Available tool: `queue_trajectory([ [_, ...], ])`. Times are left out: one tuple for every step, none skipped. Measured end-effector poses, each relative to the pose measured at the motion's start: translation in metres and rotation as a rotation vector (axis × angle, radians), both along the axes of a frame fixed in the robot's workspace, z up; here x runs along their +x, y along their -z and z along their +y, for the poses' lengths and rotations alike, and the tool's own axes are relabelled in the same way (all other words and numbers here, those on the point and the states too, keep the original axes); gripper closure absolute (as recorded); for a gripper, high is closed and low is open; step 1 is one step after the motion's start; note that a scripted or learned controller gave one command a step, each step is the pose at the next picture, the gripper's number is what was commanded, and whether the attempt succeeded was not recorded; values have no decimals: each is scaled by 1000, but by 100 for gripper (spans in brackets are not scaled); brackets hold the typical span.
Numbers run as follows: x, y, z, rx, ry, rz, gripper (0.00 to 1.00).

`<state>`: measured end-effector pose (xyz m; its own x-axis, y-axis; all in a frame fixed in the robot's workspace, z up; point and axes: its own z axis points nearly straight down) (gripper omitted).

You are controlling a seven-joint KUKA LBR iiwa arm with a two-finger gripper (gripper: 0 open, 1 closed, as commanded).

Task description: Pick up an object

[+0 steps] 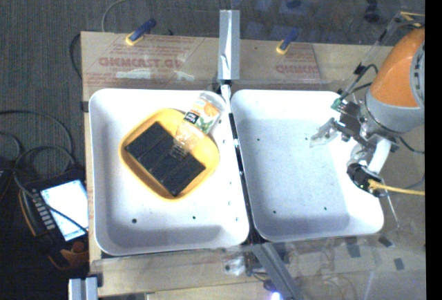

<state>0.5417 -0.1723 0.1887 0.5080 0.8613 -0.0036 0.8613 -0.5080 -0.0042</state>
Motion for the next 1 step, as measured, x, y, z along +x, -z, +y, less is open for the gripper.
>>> queue_trajectory([
  [-7, -17, -13, 0, 96, -1, 0],
])
